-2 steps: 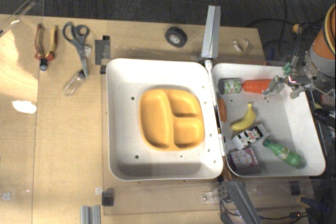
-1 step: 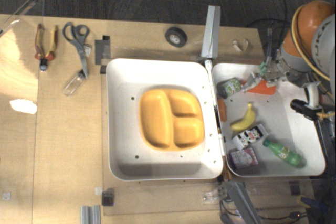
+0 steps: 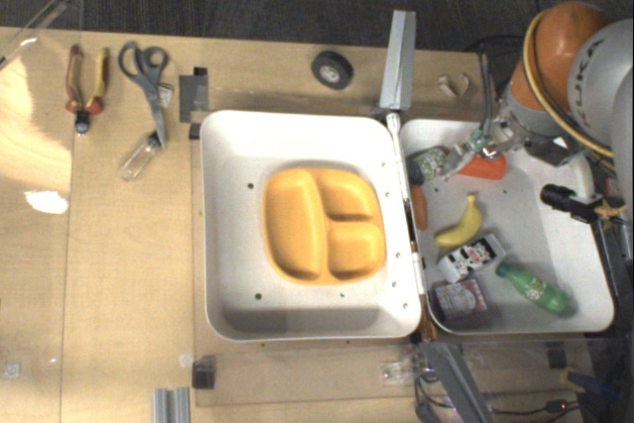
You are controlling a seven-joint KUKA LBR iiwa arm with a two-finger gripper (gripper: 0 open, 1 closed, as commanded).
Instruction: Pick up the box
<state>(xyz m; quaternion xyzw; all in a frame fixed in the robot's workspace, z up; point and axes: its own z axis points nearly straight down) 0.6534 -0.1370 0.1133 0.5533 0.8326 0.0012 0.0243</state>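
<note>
One box (image 3: 470,258) in right bin (image 3: 580,312), long axis tilted up-right; end effector (image 3: 482,146) grip state unclear.

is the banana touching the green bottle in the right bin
Apart. The camera view shows bare white bin floor between the banana and the green bottle, which lies lower right of it.

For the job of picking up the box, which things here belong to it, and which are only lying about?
Belongs to the job:
- box, in the right bin
- gripper, over that bin's far end

Only lying about:
- banana
- green bottle
- purple packet
- yellow tray in the left bin
- scissors, pliers, tape roll on the bench
</note>
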